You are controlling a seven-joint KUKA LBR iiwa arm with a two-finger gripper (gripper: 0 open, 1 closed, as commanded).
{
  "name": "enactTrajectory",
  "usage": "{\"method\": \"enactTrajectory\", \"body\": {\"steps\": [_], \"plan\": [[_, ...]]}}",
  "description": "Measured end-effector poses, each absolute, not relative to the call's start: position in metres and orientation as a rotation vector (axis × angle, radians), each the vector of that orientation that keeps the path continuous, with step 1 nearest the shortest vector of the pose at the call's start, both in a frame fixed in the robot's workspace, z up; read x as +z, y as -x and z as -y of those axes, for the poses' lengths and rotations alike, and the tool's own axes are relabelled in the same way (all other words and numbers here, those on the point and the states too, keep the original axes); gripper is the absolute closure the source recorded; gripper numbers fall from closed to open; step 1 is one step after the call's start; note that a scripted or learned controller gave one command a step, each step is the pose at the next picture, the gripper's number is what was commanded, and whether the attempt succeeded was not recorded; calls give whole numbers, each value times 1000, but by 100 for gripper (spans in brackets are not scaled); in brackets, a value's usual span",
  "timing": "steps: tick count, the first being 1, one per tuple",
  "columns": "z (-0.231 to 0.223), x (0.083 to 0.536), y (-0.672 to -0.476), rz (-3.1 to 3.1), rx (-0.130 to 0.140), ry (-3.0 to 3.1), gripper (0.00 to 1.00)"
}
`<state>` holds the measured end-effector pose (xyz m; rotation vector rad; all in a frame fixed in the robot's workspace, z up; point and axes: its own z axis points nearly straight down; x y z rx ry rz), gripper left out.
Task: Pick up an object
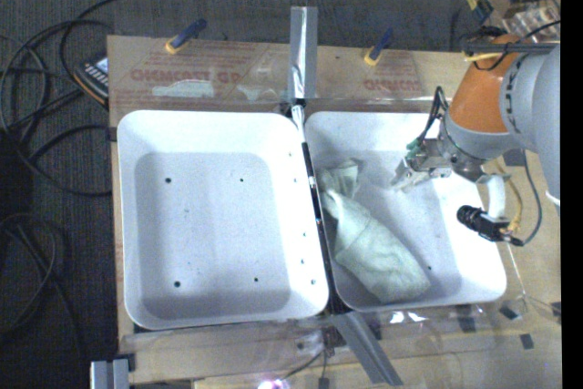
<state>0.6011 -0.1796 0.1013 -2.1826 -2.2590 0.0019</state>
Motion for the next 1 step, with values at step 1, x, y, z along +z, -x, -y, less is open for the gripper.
{"method": "enactTrajectory", "body": {"steps": [1], "plan": [[180,101,-601,2259,2,2183,0]]}}
